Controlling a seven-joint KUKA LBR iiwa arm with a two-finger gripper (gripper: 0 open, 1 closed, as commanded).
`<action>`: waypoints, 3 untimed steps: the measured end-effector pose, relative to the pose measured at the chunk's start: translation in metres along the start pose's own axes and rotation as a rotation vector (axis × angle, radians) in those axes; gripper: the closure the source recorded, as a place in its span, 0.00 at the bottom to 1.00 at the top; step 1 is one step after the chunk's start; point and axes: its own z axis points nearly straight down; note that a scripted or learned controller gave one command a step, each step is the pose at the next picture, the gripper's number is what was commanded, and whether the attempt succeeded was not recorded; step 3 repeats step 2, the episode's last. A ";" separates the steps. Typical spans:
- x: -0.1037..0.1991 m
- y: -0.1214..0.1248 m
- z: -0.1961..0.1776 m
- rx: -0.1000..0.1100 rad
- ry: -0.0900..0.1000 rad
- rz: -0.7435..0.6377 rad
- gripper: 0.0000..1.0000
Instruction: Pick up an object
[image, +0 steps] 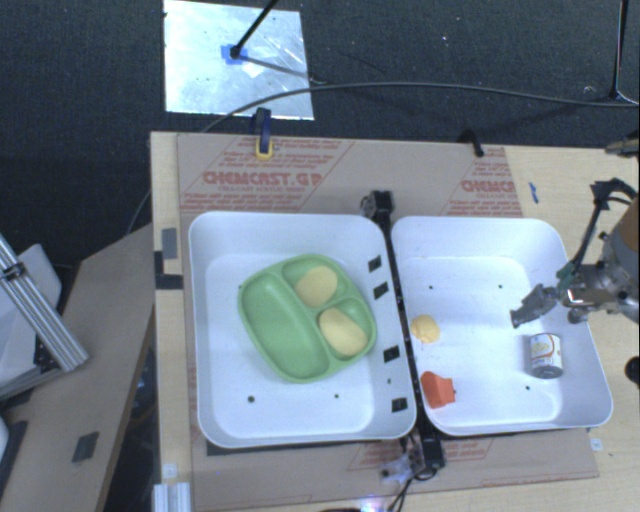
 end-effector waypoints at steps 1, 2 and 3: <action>-0.003 0.004 0.043 0.003 0.001 0.003 0.00; 0.001 0.001 0.105 0.005 0.002 0.003 0.00; 0.001 0.001 0.105 0.005 0.002 0.003 0.00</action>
